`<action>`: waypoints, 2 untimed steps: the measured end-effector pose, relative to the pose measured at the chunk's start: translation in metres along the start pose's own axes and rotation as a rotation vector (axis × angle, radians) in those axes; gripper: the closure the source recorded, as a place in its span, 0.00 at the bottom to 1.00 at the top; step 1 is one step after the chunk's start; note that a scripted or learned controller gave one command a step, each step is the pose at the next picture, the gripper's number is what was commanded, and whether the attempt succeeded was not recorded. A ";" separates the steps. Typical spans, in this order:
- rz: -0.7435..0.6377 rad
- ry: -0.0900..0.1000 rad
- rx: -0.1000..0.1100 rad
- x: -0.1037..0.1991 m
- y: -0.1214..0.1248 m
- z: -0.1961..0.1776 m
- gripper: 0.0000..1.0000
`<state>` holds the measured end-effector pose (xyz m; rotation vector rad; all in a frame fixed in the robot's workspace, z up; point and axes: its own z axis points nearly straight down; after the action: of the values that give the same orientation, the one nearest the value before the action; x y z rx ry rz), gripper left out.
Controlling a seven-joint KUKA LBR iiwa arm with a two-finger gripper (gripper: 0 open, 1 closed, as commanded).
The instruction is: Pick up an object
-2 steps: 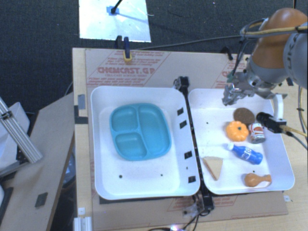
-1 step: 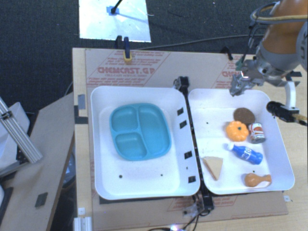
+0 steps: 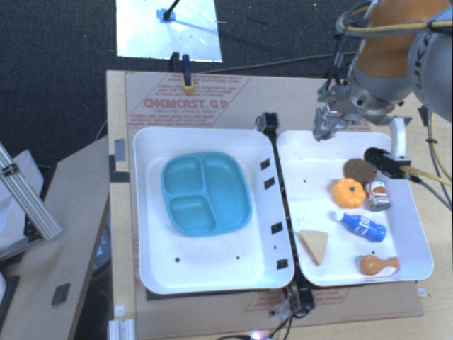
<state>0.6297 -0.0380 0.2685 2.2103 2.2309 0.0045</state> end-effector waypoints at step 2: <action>0.000 0.000 0.002 0.096 -0.005 0.010 1.00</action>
<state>0.6241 0.0581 0.2589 2.2116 2.2322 0.0019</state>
